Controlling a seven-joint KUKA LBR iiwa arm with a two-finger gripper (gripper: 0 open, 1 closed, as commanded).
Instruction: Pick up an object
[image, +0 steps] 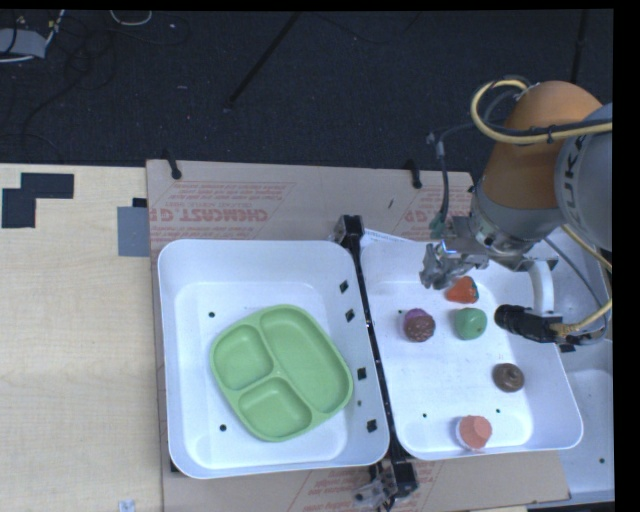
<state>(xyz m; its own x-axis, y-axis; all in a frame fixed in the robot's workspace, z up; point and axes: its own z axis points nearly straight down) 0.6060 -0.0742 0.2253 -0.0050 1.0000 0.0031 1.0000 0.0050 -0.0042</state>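
The gripper (443, 268) hung over the right bin (560, 440), the orange object (461, 292) just beside it, perhaps touching; its grip I couldn't tell.

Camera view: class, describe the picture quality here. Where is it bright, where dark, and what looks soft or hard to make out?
In the camera view, the two white bins are brightly lit and nearly washed out, the floor beyond the bench is very dark, the green tray casts little shadow, and the gripper above the orange object looks soft, so its fingers are hard to make out.
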